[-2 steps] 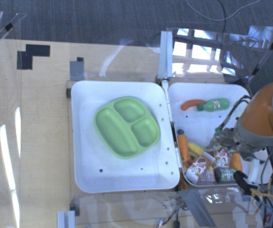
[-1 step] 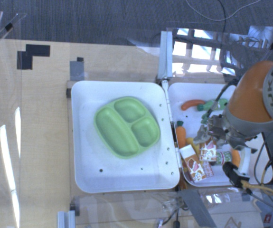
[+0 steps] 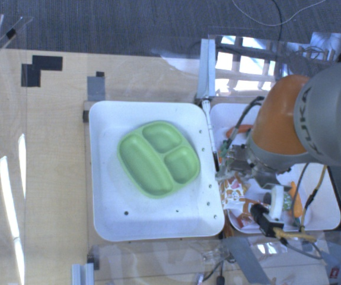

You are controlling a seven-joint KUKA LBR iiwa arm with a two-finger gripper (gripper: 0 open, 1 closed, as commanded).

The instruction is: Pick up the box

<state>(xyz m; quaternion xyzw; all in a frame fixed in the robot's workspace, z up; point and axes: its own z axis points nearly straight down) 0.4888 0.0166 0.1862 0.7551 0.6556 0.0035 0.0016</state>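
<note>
The box (image 3: 233, 195) is a small carton printed in orange, white and red. It lies in the front left corner of the right bin (image 3: 330, 218), close to the wall shared with the left bin. The grey arm with its orange band (image 3: 280, 126) hangs low over the right bin and covers most of it. My gripper (image 3: 234, 164) points down just behind the box, right above its far edge. The wrist hides most of it, and no object shows held in it.
A green divided plate (image 3: 158, 158) lies in the middle of the left bin (image 3: 108, 218). A small orange item (image 3: 297, 199) and a greenish item (image 3: 286, 200) lie in the right bin beside the arm. A metal frame (image 3: 207, 70) stands behind the bins.
</note>
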